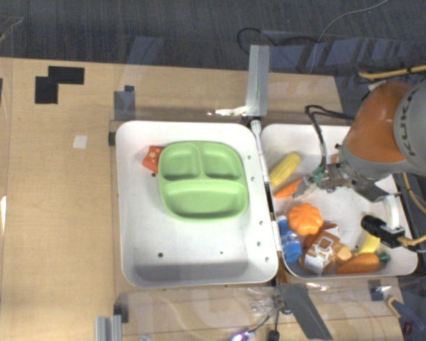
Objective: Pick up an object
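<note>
My gripper (322, 179) hangs low over the right bin (405, 261), below the grey wrist and its orange band (378, 123). Just left of it lie a yellow corn cob (285, 167) and a small orange carrot (289, 188). An orange pumpkin (306, 219) sits in front of the gripper. Toward the bin's front edge are a blue bottle (290, 241), a small brown and white box (322, 251), a yellow banana (370, 244) and a longer orange carrot (357, 263).
The left bin (138, 258) holds a green divided plate (201, 180) with a red item (151, 160) poking out at its back left corner. A metal post (258, 84) stands behind the divide between the bins. Cables run along the right.
</note>
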Robot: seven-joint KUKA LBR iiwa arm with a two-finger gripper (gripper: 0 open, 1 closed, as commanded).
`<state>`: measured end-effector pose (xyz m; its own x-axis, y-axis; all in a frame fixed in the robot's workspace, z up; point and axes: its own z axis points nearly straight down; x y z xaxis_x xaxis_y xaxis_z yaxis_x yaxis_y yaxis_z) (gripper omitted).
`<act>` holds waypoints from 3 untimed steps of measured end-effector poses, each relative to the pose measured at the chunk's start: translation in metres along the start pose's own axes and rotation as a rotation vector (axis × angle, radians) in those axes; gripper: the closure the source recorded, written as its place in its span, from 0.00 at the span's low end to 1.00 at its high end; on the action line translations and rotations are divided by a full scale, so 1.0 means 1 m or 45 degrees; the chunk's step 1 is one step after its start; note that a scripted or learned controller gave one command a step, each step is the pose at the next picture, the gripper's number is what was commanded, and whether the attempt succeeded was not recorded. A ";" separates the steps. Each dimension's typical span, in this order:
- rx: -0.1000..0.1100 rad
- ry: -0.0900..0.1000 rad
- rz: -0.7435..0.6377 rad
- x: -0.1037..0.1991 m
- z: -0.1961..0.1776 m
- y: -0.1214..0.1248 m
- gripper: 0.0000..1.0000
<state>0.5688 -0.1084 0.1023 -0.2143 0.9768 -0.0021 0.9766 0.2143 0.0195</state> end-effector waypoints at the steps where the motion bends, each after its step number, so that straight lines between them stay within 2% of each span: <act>1: 0.002 -0.003 -0.130 0.017 0.010 -0.055 0.00; 2: -0.004 -0.002 -0.133 0.018 -0.001 -0.052 1.00; 3: 0.017 0.000 0.039 0.066 -0.119 0.072 1.00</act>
